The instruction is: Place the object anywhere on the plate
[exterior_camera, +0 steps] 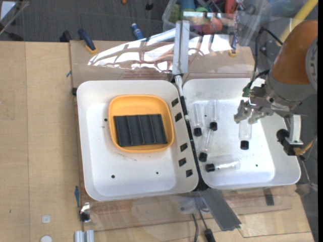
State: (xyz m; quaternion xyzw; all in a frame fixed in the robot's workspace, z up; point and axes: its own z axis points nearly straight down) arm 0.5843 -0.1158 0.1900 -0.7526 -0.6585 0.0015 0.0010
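We saw a pale wooden bench (35, 135) filling the left and lower frame, with dark grey carpet (75, 9) behind it along the top. Two shallow white bins sat side by side at centre. The left bin (96, 180) held an orange plate (140, 104) with a dark ribbed insert (140, 130) lying in it. The right bin (262, 175) held several clear tubes with black caps: two (198, 119) near its upper left, one (204, 147) below them, one (222, 166) lying flat toward the bottom, and one (244, 135) upright-looking in the middle, just under the gripper (250, 112).

The arm (298, 54), grey with its orange band, came in from the upper right. We could not tell whether the gripper was clenched or released, nor whether it touched that tube.

A clear box of coloured toys (217, 4) stood at the top centre. Crinkled reflective sheeting (136, 54) lay behind the bins.
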